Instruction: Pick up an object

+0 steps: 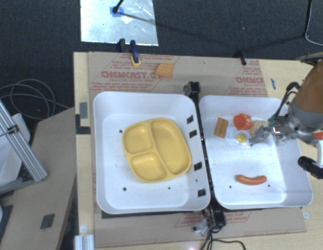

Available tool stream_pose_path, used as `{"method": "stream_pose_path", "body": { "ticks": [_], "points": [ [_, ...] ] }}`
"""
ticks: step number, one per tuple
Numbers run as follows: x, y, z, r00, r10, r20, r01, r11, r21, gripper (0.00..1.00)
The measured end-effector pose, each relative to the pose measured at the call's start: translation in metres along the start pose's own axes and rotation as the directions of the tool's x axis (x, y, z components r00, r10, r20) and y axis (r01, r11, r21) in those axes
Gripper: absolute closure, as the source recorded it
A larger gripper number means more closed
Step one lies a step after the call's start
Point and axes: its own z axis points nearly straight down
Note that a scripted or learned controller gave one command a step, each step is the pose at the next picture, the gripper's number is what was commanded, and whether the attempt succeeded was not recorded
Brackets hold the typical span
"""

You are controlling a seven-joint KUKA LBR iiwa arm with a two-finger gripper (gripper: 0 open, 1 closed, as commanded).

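Observation:
In the right bin [286, 191] lie a brown block [221, 127], a red piece [243, 121], a small yellow piece [240, 137] and a sausage [250, 179]. My gripper [259, 135] reaches in from the right and sits low in this bin, just right of the yellow piece and below the red one. Its grey tips point left toward the yellow piece. The sausage lies apart, near the bin's front.
The left bin [107, 139] holds a yellow divided plate [156, 149]. A tan block [164, 70] lies on the cardboard behind the bins. Clamps stand between the bins. Cables and a metal frame are at the far left.

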Motion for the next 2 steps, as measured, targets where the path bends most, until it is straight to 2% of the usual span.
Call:
{"method": "stream_pose_path", "body": {
  "ticks": [1, 2],
  "points": [
    [-0.003, 0.064, 0.024, 1.000, -0.015, 0.003, 0.015, 1.000, 0.007, 0.00],
    [-0.005, 0.081, 0.025, 1.000, -0.018, -0.006, 0.019, 0.998, 0.056, 0.00]
  ]
}}
